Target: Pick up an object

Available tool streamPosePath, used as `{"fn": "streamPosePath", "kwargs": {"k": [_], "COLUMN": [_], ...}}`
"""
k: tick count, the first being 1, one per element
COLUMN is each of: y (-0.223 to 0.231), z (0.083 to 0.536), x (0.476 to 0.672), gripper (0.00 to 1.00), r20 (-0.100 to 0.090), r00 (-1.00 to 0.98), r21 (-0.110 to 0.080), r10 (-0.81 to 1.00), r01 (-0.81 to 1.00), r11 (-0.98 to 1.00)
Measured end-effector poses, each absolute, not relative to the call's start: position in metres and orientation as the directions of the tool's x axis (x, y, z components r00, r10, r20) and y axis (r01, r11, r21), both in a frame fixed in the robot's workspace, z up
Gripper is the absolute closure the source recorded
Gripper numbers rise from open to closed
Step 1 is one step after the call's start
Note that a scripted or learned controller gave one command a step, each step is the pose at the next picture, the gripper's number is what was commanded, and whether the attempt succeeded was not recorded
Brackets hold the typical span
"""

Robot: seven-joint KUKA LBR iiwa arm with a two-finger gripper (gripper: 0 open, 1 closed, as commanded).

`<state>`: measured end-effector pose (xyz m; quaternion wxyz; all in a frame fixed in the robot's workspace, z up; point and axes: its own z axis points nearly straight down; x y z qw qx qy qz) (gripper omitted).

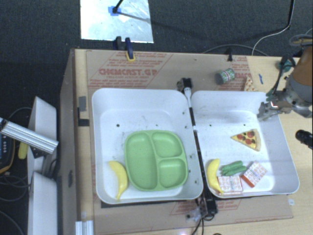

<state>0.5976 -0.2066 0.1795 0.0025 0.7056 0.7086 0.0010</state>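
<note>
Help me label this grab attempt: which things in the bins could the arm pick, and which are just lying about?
Could pick: pizza slice, right banana, green beans, two snack packs, left banana, green tray.

Lying about: tape roll, blue clamp, cables.

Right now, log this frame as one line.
gripper: right bin far rim, nothing held | pizza, bean, banana, packets: untouched | left bin: tray, banana

Two shallow white bins sit side by side, the left bin (105,131) and the right bin (283,155). There are two yellow toy bananas, one near the left bin's near left corner (119,177) and one at the right bin's near left (213,174). Singles: a green divided plastic plate (156,159), a toy pizza slice (247,139), a green pea pod (233,168); two small red-and-white packets (230,184) (254,174).
</note>
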Motion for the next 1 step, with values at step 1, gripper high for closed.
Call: {"fn": "streamPosePath", "kwargs": {"k": [1], "y": [-0.2065], "z": [0.1788], "x": [0.5972], "gripper": [0.00], "r20": [-0.002], "r00": [-0.004], "r21": [0.003], "r10": [1.000], "r01": [1.000], "r11": [0.004]}}
